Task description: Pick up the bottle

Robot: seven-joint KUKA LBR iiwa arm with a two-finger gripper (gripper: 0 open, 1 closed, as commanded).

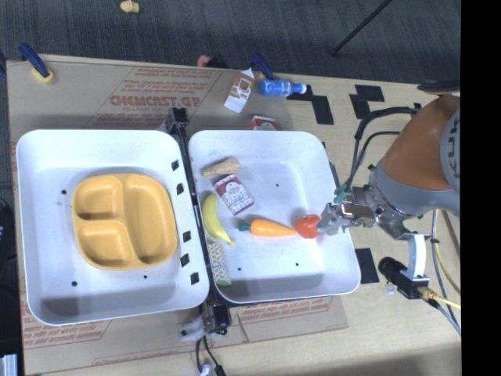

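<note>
So the two white bins sit side by side: left bin [31, 210] has a yellow divided tray [125, 218], right bin [337, 265] holds the small stuff. The arm [423, 167] comes in from the right, gripper [329, 219] low at the right bin's right edge beside a red thing [308, 225]; can't tell if its fingers are apart. Carrot [270, 228] and banana [213, 219] lie mid-bin. The blue bottle [278, 88] lies outside, top centre.

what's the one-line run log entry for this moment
gripper: right bin's right edge, by red item | bottle: on bench beyond bin, untouched
</note>
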